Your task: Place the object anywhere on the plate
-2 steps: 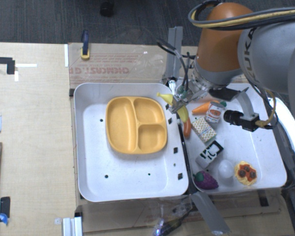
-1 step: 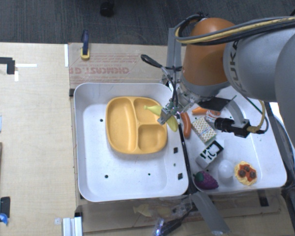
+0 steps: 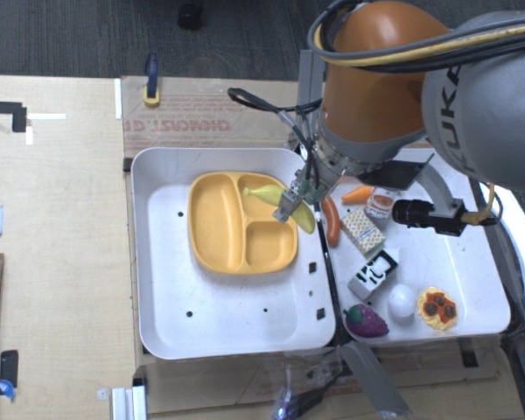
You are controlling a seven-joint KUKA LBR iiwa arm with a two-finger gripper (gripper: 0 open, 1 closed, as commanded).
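A yellow divided plate (image 3: 236, 226) lies in the left white bin (image 3: 166, 304). A yellow banana (image 3: 264, 194) hangs over the plate's upper right compartment and right rim, tilted down to the right. My gripper (image 3: 296, 201) reaches down from the orange wrist and is shut on the banana near its middle, with the fingers (image 3: 288, 207) on either side of it. The banana's lower end pokes out beyond the plate's rim, toward the wall between the bins.
The right bin (image 3: 481, 269) holds a red sausage (image 3: 332, 221), a carrot (image 3: 357, 194), a small can (image 3: 379, 206), a cracker box (image 3: 363, 231), a black-and-white box (image 3: 373, 275), a white egg (image 3: 401, 301), a purple eggplant (image 3: 367, 321) and a small tart (image 3: 437, 308).
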